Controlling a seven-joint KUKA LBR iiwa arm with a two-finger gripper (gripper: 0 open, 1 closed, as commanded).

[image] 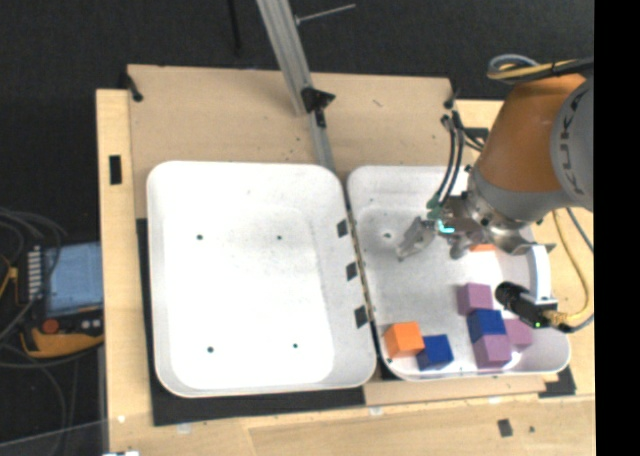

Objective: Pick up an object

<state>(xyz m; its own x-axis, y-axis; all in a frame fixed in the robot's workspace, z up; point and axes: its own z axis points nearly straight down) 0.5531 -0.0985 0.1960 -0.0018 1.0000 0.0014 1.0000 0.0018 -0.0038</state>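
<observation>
My gripper [428, 241] hangs over the middle of the right bin [400, 194], with its fingers spread apart and nothing between them. Toward the bin's near edge lie an orange block [404, 337] and a small blue block [436, 351] side by side. Right of them sit a purple block [475, 297], a blue block [487, 324] and another purple block [492, 348], packed close together. A pale purple block [518, 333] rests against that cluster on its right. All the blocks lie below and to the right of the gripper, apart from it.
The left bin [245, 274] stands beside the right one, sharing a clipped edge. A grey metal post [285, 39] slants up from behind the bins. The arm's orange band [530, 134] looms over the right bin's far right corner.
</observation>
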